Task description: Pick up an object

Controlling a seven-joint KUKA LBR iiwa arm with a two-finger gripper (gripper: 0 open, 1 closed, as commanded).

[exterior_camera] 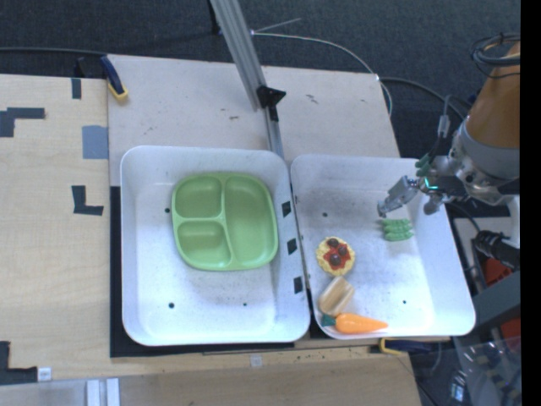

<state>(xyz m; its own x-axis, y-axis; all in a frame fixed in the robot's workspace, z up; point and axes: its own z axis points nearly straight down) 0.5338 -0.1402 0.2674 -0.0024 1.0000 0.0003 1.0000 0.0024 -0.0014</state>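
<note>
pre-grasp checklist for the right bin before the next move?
1. Target in view: green toy lies in the right bin, just below the gripper: ok.
2. Gripper over target: near it, exact alignment and height: cannot tell.
3. Fingers free of any object: cannot tell.
4. Neighbours apart from target: tart, bun and carrot lie away from it, to its left and toward the front edge: ok.
5. Target off the bin wall: ok.

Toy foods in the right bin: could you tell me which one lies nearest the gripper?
The green toy, just below the gripper; the tart, bun and carrot lie farther off.
</note>
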